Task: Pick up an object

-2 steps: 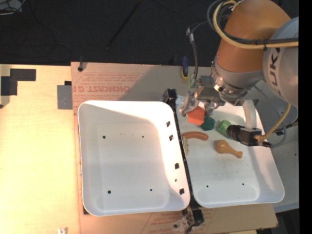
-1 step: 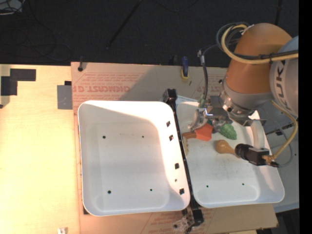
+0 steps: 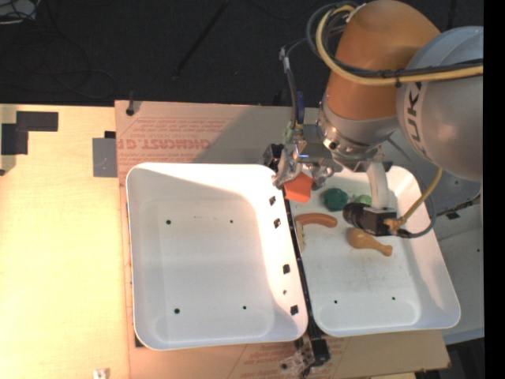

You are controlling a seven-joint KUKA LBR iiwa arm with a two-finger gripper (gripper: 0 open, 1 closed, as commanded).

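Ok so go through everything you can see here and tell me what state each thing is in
end effector: low over the right bin's far left corner, right at the orange block.
orange block: tilted, at the end effector's tip; grip not clear.
green object: lying in the right bin.
brown sausage-shaped piece: lying flat.
tan piece: lying flat.
left bin: level on the bench.
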